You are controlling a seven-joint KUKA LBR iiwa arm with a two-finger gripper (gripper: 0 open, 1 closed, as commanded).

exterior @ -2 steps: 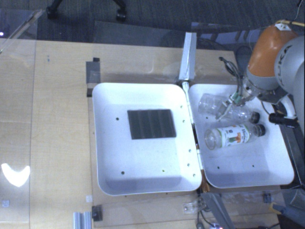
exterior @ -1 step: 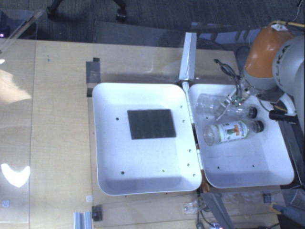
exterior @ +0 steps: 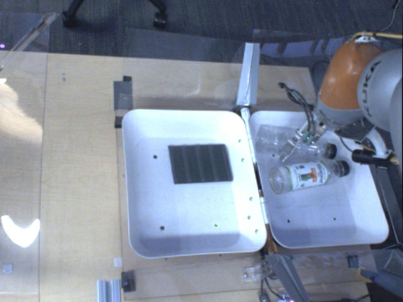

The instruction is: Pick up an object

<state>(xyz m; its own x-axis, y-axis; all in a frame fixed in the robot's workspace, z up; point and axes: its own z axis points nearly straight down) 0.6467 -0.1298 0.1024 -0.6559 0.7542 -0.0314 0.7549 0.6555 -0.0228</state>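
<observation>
Bins (exterior: 189, 244) glossy white plastic; bottles (exterior: 301, 176) clear plastic, paper label; bench (exterior: 75, 187) pale wood; pad (exterior: 200, 163) dark ribbed.

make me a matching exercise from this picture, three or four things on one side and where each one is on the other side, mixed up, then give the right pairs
Things:
1. dark ribbed mat
2. labelled bottle
3. clear plastic cup
4. orange band

Places:
A. lying on its side in the middle of the right bin
B. on the arm, above the right bin's far right corner
C. flat in the middle of the left bin
D. in the right bin, near its far left corner

Right pairs: 1-C, 2-A, 3-D, 4-B
</observation>
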